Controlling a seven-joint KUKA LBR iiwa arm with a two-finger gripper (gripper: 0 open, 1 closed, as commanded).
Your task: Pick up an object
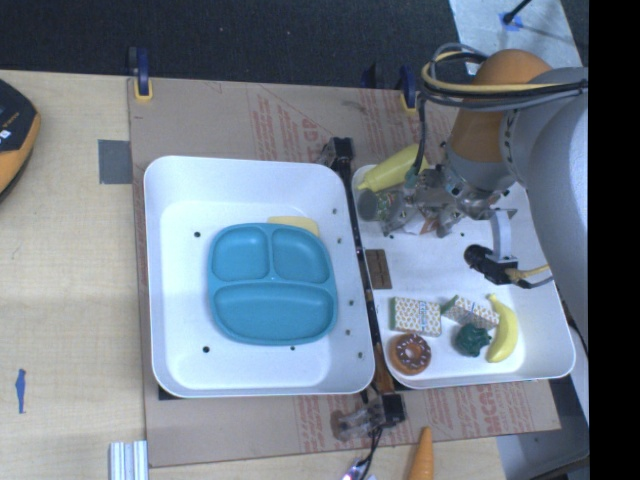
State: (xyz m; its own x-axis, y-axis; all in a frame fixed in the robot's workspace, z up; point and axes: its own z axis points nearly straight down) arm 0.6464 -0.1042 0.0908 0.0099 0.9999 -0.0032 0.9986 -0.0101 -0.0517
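Two shallow white bins stand side by side on the bench. The left bin [175,268] holds one large thing, a light-blue plastic plate with three compartments [272,283], which lies flat in the middle. A pale yellow flat piece [295,224] shows from under its far edge. The right bin [445,268] holds all the small things, so I judge that the pick must happen there.

The grey arm with the orange band [550,198] reaches in from the right and bends down over the far part of this bin. This puts the gripper [420,208] low, near the bin floor. Just beside the gripper, toward the far left corner, a long yellow-green object [390,170] lies at a slant near the bin wall. It is the nearest candidate, but I cannot tell if the gripper touches it. The metal parts of the gripper look tangled from above, so I cannot tell whether the jaws are spread or pressed together, and I cannot see anything held between them.

Well apart, along the near edge, lie a yellow toy banana [503,330], a patterned square packet [415,315], a brown ring doughnut [409,353], a green broccoli-like piece [472,340] and a small patterned piece [472,311].
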